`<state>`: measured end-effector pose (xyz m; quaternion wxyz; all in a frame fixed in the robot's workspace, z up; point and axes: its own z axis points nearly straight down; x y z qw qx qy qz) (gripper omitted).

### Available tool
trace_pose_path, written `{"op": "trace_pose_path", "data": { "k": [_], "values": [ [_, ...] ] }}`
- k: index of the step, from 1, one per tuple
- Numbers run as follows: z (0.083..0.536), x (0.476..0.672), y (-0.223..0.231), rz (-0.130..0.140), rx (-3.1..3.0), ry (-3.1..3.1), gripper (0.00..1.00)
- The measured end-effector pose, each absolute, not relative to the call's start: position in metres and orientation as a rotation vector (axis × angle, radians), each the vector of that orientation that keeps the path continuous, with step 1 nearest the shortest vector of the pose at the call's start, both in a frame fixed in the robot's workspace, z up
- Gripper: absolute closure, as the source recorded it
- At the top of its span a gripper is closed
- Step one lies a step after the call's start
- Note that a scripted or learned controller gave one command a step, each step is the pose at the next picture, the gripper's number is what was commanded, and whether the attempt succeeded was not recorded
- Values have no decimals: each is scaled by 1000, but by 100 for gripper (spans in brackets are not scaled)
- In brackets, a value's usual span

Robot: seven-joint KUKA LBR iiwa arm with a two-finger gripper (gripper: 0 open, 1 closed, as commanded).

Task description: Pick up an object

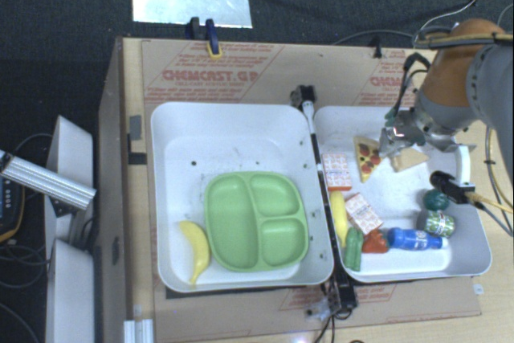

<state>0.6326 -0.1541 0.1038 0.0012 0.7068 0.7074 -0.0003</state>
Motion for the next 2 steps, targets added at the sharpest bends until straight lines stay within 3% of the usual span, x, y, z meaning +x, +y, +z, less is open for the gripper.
{"op": "trace_pose_path", "data": {
  "k": [1,2],
  "values": [
    [124,591,-175,0,2219,2220,100],
    [138,592,-207,1,2219,2220,100]
  ]
}}
